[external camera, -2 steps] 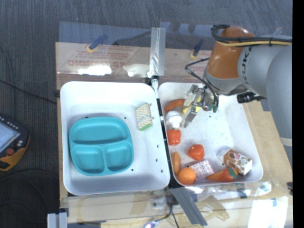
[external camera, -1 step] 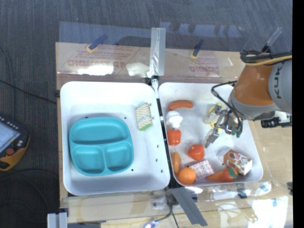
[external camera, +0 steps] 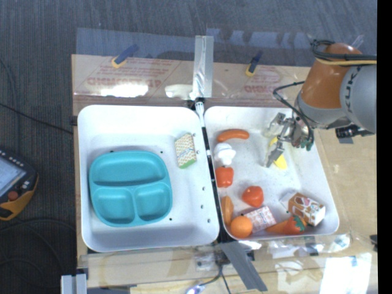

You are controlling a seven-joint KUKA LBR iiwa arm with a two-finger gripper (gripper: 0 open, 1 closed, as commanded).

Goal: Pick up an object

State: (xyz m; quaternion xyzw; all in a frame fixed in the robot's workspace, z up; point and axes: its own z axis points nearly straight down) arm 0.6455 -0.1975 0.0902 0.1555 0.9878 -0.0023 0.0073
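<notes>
Reaching stage: the claw (external camera: 275, 147), fingers spread and holding nothing, hovers over the yellow piece (external camera: 280, 161) in the right bin (external camera: 318, 182); next, descend and close.

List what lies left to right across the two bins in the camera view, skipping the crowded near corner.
Teal divided tray → patterned sponge → white mushroom-shaped toy → red tomato → gripper over a yellow piece → small house-printed carton.
</notes>
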